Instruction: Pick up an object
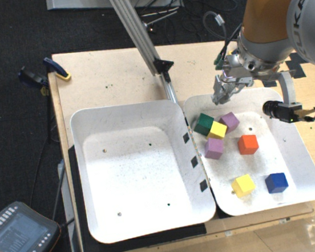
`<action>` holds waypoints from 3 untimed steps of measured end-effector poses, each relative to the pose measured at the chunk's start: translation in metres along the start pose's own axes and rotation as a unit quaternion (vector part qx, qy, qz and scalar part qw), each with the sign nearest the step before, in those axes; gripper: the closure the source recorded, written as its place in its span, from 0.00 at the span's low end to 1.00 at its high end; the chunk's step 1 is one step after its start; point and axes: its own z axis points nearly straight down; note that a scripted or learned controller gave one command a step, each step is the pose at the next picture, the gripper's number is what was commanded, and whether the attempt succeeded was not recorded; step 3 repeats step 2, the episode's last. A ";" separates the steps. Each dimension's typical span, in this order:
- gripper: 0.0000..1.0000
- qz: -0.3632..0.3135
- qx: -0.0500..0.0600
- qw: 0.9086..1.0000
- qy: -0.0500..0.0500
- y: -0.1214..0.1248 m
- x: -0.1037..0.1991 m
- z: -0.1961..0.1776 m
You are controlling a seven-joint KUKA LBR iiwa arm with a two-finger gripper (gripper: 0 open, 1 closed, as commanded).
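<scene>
Several small cubes lie in the right bin (299, 150). A green cube (204, 124), a yellow cube (218, 129) and a purple cube (229, 121) huddle at the bin's upper left, with a second purple cube (214, 148) just below them. An orange cube (248, 144) sits mid-bin. Another yellow cube (243, 185) and a blue cube (276, 182) rest near the front. My gripper (222, 96) hangs above the bin's far left corner, just beyond the purple cube, with nothing seen between its fingers.
The left bin (87, 160) sits beside the right one. A slanted metal pole (140, 38) runs down to the bins' shared far edge. A pendant (17, 242) lies at the bottom left and a clamp (52, 70) at the bench's far left corner.
</scene>
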 end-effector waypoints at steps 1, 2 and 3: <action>1.00 0.000 0.001 1.000 0.000 0.005 0.058 0.022; 1.00 0.000 0.001 1.000 0.000 -0.001 0.110 0.040; 1.00 0.000 0.001 1.000 0.000 -0.001 0.110 0.040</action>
